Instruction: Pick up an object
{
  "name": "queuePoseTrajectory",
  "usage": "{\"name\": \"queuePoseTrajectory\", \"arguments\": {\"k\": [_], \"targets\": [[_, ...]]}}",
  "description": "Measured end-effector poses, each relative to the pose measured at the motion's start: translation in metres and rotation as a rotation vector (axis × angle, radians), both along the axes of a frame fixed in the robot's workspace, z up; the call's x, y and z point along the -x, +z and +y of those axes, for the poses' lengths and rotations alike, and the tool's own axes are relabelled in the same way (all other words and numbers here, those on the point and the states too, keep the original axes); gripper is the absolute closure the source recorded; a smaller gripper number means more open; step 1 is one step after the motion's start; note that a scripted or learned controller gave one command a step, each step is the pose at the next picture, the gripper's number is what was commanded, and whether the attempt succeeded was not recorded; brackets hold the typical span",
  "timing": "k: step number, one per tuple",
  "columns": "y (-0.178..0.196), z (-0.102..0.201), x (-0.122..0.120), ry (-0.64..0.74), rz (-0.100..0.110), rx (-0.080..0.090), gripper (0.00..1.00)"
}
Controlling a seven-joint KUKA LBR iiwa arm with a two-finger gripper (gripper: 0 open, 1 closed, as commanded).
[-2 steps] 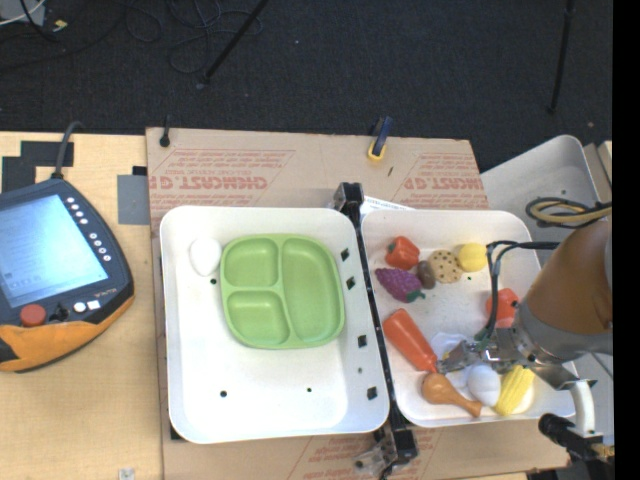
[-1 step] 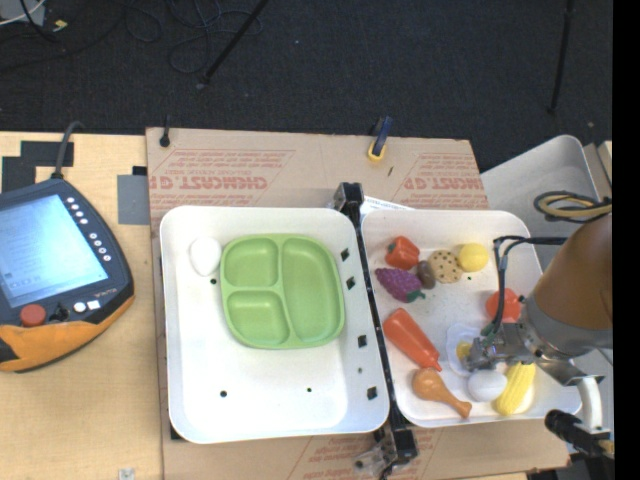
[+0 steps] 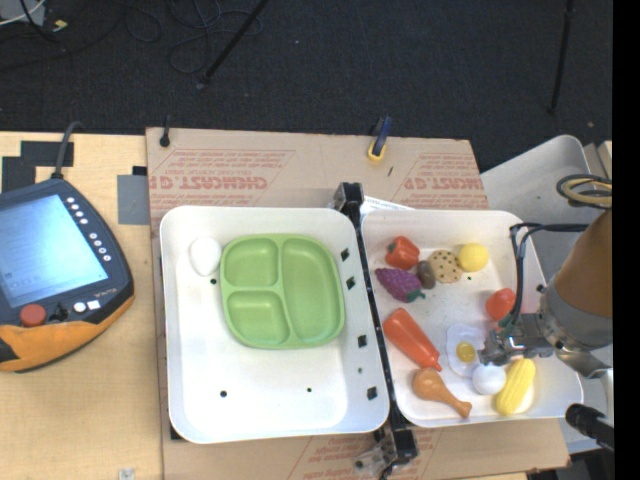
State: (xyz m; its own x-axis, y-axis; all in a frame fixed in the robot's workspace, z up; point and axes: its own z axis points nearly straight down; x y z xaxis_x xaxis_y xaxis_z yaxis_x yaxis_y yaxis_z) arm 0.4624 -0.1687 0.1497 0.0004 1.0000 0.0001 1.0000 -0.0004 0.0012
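A grey arm with an orange band reaches in from the right over the right bin [image 3: 535, 243], its claw [image 3: 497, 351] low among toy foods near the bin's lower right corner. Whether the claw is apart or together cannot be told. Just beside it lie a fried egg [image 3: 464, 349], a white ball [image 3: 488, 378] and a yellow corn [image 3: 516, 386]. Further left sit a carrot [image 3: 411, 337], a drumstick [image 3: 441, 391], grapes [image 3: 398, 283], a cookie [image 3: 444, 266] and a lemon [image 3: 473, 257]. The left bin [image 3: 260, 398] holds a green divided plate [image 3: 281, 291]. A tablet pendant [image 3: 55, 263] rests on the counter [image 3: 80, 408].
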Motion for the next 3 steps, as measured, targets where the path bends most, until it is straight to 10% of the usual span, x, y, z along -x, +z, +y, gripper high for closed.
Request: {"name": "queuePoseTrajectory", "arguments": {"k": [1,3], "targets": [[0.062,0.003,-0.004,0.001,-0.002,0.001,1.0],[0.069,0.048,-0.04,0.005,0.003,-0.002,1.0]]}}
